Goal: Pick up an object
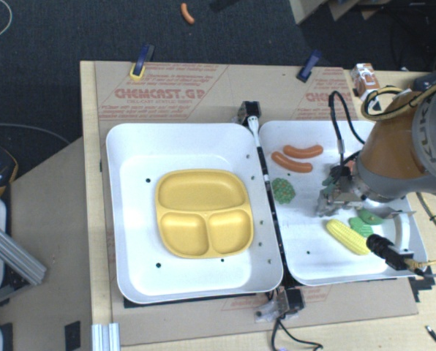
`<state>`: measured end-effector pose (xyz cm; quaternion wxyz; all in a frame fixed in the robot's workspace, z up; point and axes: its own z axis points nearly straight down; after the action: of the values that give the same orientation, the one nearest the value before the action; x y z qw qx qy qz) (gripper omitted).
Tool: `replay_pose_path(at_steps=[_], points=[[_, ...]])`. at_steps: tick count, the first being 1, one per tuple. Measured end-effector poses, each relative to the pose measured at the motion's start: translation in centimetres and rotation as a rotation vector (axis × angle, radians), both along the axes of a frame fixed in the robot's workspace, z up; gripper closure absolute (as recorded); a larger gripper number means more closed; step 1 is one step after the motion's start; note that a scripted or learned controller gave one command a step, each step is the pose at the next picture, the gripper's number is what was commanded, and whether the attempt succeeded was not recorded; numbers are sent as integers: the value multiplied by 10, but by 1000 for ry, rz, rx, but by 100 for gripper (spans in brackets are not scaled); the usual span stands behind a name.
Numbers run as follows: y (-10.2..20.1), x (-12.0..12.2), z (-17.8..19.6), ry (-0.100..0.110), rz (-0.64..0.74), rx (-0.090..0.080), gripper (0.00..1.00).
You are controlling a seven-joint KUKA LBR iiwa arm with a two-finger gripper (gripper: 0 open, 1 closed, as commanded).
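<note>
2 white bins sit side by side on the surface [203,86], and we take the right bin [306,269] as our landmark. Inside it we see 2 sausages [297,158] toward its far side, a green broccoli piece [282,190] near its left wall, and a yellow corn cob [347,237] beside a green item [364,224] near its right side. The gripper [333,199] hangs low over its middle; we cannot tell how the jaws stand. Left of it, the left bin [130,196] holds a yellow divided tray [203,212].
</note>
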<state>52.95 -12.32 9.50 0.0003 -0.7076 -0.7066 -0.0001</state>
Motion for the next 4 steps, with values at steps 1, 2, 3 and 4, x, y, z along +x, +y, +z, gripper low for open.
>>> replay_pose_path(at_steps=[1,2,3,4], points=[[-9,0,60,-7,0,-3,100],[-19,-3,110,-8,0,-4,100],[-19,-2,131,-6,2,-3,100],[39,26,128,-4,9,0,100]])
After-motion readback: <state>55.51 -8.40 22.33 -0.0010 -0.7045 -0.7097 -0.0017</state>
